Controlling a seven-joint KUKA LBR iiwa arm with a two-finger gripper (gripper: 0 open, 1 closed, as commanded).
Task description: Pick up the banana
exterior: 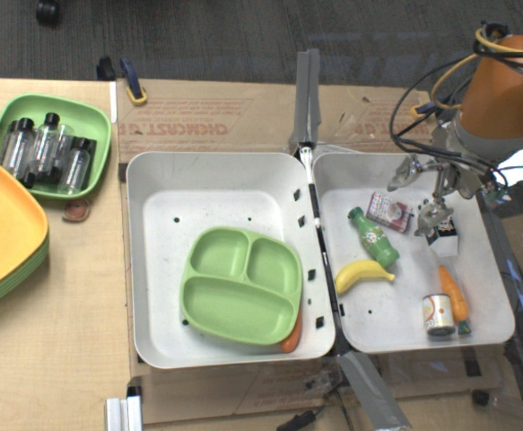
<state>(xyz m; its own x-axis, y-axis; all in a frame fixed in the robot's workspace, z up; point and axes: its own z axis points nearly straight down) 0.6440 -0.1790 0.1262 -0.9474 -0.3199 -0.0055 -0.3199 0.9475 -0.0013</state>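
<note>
Near the left wall of the right bin: one banana, yellow, lying flat on the white floor, curved, its tips pointing left-down and right. Nothing grips it.

Just above the banana, touching or nearly so: one green bottle, lying on its side, cap toward the upper left. Up and right of the bottle: one small pink-and-white packet.

Right part of the same bin: one small black-and-white box; below it one carrot, orange, lying lengthwise; just left of the carrot, one can with a white and red label.

Above the bin's upper right: gripper, hanging over the box and packet, well apart from the banana. Whether its fingers are spread or closed cannot be told; nothing is visibly between them.

Left bin: one green divided plate, three compartments, with an orange item showing at its lower right edge.

Bench, far left: one green tray holding small dark-capped bottles; a stack of orange plates beside it.
</note>
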